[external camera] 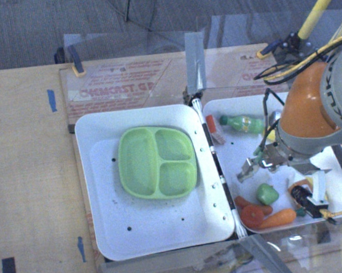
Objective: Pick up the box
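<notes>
Partly, end effector (250,170) beneath arm (307,113).

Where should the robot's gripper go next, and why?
Probably up-left in the view, toward the right bin's left wall: the gripper sits mid-bin near the green pepper, while the small reddish box lies against that wall, apart from it.

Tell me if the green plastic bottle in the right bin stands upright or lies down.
Lying down: the green plastic bottle shows its full long side to the overhead camera, not a round top.
</notes>
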Robot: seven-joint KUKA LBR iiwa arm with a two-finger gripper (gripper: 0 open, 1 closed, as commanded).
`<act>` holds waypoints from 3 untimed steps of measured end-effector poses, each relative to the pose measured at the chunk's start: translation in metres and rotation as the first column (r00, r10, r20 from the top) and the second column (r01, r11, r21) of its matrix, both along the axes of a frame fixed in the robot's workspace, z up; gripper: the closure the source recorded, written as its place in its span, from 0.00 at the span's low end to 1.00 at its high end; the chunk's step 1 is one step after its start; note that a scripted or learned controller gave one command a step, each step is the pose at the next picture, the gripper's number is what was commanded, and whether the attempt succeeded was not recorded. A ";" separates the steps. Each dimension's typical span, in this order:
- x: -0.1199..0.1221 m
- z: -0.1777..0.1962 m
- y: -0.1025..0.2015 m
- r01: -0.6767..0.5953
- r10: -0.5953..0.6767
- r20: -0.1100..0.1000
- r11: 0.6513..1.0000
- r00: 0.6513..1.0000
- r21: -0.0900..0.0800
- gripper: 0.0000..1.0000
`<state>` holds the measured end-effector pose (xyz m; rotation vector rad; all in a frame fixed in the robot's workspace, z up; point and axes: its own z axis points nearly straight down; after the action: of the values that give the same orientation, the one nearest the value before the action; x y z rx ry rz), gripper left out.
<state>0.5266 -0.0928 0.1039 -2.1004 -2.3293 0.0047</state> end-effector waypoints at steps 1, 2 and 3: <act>0.138 0.078 0.019 -0.032 0.032 0.005 0.999 0.999 -0.003 0.00; 0.139 0.086 0.020 -0.035 0.035 0.005 0.999 0.999 -0.005 1.00; 0.114 0.328 0.003 0.395 -0.395 0.005 0.919 0.919 -0.005 1.00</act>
<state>0.6411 -0.0897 0.4323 -2.5319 -1.8610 0.0058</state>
